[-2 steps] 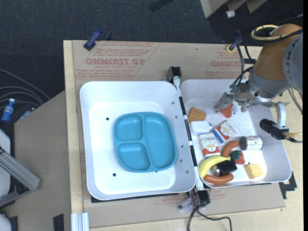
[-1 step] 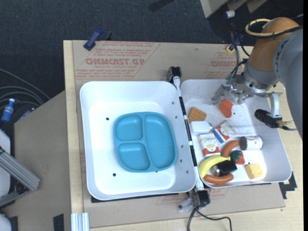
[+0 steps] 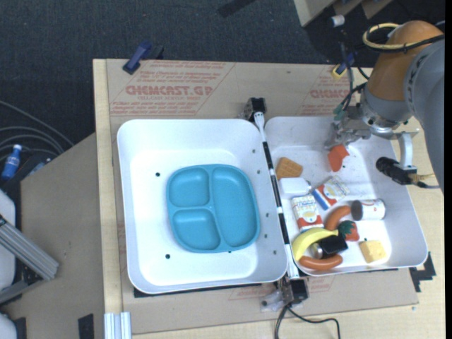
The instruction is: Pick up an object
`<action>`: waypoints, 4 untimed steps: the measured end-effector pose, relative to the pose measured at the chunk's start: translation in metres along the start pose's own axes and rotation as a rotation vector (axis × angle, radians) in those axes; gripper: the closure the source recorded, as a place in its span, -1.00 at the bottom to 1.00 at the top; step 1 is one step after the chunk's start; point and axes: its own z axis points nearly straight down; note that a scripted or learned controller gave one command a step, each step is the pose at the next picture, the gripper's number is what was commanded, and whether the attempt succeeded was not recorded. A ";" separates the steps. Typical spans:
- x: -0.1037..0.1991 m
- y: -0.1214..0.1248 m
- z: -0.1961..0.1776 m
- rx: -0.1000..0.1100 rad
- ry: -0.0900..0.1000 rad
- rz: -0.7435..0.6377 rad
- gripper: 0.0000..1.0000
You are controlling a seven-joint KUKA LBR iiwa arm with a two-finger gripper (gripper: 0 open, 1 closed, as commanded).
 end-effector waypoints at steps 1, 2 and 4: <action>0.067 0.000 -0.100 0.000 0.002 0.001 1.00; 0.146 -0.027 -0.139 0.004 0.004 0.001 1.00; 0.189 -0.166 -0.156 0.006 0.003 0.003 1.00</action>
